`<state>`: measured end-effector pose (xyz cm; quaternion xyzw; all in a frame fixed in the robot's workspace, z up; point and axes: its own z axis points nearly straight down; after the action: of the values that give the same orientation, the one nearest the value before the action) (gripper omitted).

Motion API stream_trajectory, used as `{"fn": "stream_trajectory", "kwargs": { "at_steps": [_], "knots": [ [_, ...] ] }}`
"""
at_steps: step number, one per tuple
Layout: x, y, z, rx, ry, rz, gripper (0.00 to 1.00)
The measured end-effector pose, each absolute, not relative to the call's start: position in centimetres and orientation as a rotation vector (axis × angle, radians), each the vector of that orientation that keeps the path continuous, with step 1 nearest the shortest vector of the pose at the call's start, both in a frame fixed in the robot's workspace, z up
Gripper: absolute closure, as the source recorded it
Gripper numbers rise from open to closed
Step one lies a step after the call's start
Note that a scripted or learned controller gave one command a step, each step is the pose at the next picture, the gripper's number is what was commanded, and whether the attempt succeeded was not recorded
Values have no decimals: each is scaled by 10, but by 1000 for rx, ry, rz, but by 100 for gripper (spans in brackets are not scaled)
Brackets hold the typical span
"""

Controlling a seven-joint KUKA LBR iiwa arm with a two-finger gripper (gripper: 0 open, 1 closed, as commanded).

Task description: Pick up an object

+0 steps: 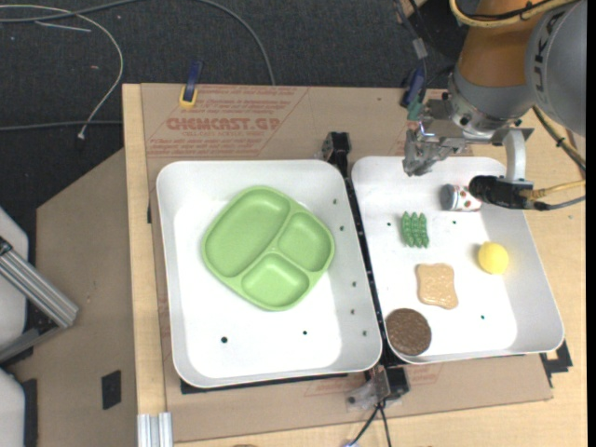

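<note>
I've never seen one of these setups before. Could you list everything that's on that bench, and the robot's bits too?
Bins: two, white, side by side.
Divided plate: one, green, left bin.
Ridged toy: one, dark green, right bin.
Ball: one, yellow, right bin.
Toast-like piece: one, tan, right bin.
Round disc: one, brown, right bin's near edge.
Small object: one, grey and red, right bin's far end.
Cardboard sheet: one, brown, under the bins.
Arm: one, grey and orange, from right.
Gripper: one, metallic, above right bin's far edge.
</note>
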<state>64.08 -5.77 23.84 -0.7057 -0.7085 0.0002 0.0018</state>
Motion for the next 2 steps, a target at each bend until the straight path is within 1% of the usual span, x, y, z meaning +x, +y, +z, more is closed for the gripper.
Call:
{"fn": "stream_trajectory", "kwargs": {
  "at_steps": [2],
  "knots": [
    [596,28,219,-2212,-2223,3,100]
  ]
}}
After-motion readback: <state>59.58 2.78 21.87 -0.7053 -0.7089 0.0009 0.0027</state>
